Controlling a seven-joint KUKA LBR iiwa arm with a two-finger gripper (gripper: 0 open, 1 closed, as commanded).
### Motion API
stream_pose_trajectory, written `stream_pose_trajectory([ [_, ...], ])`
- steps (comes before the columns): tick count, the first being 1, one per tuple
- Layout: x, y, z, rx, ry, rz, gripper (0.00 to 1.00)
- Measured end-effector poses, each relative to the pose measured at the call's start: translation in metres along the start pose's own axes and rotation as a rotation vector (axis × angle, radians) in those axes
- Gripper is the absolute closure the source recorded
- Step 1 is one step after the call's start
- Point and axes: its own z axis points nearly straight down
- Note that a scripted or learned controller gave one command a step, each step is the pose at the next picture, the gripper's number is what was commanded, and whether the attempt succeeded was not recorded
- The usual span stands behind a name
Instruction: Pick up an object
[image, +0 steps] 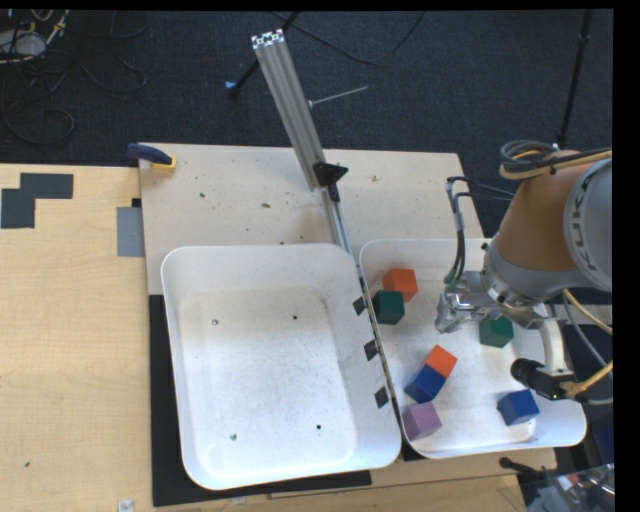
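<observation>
purple cube (421, 420) lies well below the jaws (452, 312); their state unclear.

The arm (545, 235) hangs over the right bin (560, 435) of coloured blocks (430, 383).

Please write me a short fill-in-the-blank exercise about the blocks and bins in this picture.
1. All the blocks lie in the ____ bin as the camera sees it.
2. The purple block sits nearest the ____ blocks' stack, just below the blue and orange pair.
3. The orange block near the divider touches a ____ block.
4. The gripper hovers beside another ____ block.

Missing words: right; two; green; green
</observation>
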Motion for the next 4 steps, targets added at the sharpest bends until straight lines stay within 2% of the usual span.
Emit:
stream_pose_trajectory([
  [1, 0.0, 0.003, -0.063, -0.002, 0.0, -0.003, 1.0],
  [2, -0.001, 0.003, -0.078, 0.003, 0.0, -0.004, 1.0],
  [4, 0.098, -0.02, -0.086, 0.007, 0.003, -0.007, 1.0],
])
